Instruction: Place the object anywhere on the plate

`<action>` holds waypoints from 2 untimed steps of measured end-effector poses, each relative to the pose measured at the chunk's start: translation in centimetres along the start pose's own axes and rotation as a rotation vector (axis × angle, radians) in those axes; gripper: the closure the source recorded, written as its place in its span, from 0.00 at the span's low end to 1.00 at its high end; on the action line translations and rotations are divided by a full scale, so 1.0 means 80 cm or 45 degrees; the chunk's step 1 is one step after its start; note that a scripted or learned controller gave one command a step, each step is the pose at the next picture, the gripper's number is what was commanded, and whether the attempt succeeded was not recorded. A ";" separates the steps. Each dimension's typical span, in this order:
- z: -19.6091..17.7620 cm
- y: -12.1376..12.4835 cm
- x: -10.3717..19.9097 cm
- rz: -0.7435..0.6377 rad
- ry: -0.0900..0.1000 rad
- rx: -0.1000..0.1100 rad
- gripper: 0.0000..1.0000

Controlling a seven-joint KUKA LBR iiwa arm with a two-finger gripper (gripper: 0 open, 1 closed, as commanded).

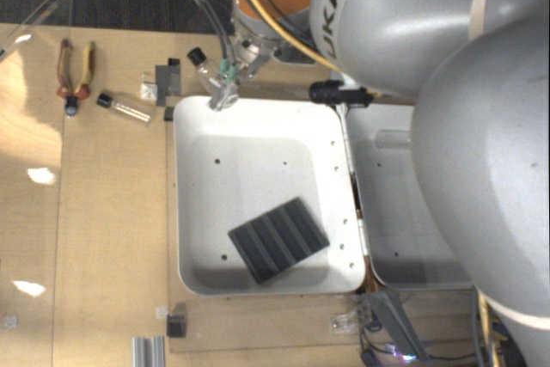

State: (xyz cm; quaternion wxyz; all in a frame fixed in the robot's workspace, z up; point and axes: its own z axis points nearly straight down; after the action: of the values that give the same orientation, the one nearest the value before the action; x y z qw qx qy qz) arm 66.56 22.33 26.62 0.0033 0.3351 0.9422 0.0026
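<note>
black ribbed pad [278,240] | long axis lower-left to upper-right | pincer [225,95] grip: cannot tell

The bench [103,211] is showing pale, glossy wood; the bin [258,142] is looking like smooth white plastic (the ridged block [278,240] is looking matt, dark).

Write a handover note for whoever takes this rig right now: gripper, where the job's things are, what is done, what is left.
Gripper: at the far left corner of the left bin, over its rim, with nothing seen between its fingers.
Object: a dark ribbed block lies flat on the left bin's floor, near the front wall, well apart from the gripper.
Plate: I cannot make one out in the camera view; the right bin is largely hidden behind the arm.
Done: nothing yet; the block is not picked.
Left: grasp the block, locate the plate, place it there.
</note>
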 end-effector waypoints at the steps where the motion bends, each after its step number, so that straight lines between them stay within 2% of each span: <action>1: 0.210 -0.005 0.014 -0.080 0.000 0.005 1.00; 2: 0.114 0.003 0.022 -0.670 0.000 -0.003 1.00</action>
State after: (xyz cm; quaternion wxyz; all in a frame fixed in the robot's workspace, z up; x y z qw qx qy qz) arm 65.43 23.61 17.50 0.0045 0.0787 0.9969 0.0029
